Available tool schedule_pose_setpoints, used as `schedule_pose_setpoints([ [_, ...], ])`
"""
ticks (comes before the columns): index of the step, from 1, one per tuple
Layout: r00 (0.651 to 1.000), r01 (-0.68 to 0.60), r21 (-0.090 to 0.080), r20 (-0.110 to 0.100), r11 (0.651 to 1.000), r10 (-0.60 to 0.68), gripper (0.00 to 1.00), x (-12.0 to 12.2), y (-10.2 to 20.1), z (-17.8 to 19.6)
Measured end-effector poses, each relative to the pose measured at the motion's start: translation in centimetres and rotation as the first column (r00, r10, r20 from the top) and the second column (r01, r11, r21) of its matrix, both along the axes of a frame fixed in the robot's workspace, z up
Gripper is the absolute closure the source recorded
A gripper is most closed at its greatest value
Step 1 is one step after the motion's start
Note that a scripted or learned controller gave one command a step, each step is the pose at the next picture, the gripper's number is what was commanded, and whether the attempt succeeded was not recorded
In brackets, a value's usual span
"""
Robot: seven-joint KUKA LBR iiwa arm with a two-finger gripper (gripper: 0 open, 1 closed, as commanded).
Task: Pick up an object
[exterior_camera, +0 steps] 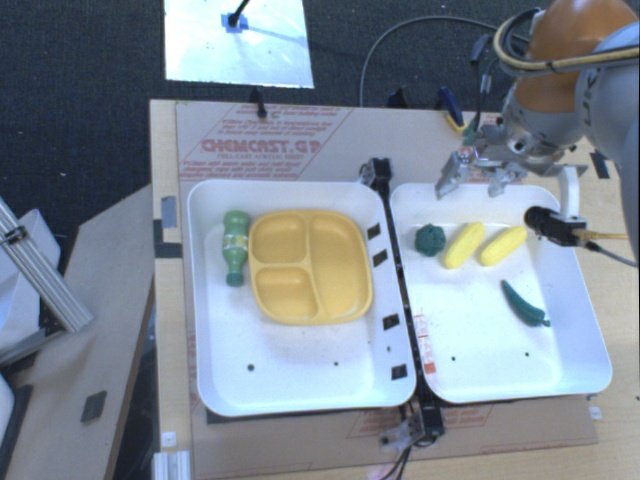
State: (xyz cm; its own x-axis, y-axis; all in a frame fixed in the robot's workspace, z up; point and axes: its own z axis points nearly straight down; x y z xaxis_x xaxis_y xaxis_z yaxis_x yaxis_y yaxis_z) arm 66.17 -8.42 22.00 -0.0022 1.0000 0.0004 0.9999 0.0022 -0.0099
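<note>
Two white bins are set side by side on the counter (pixel 170 148). In the right bin (pixel 560 368), two yellow corn cobs are laid next to each other: the left cob (pixel 463 245) and the right cob (pixel 502 246), each with its long axis slanted from lower left to upper right. A small dark green broccoli piece (pixel 430 239) is seen just left of the left cob. A green pepper (pixel 524 304) is placed below the cobs, its long axis running from upper left to lower right. In the left bin (pixel 300 368), a yellow divided plate (pixel 308 266) is placed, with a green bottle (pixel 235 247) lying just beside its left edge, cap towards the near side.

The arm (pixel 580 58) is reached in from the right, bent down over the far edge of the right bin. The gripper (pixel 478 174) is held above that edge, its fingers spread apart and nothing grasped between them, well apart from the cobs.
</note>
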Motion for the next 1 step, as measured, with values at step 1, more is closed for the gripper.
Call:
schedule_pose_setpoints([
  [1, 1.0, -0.002, -0.001, 0.012, 1.0, 0.002, 0.0, 0.25, 0.02, 0.71],
])
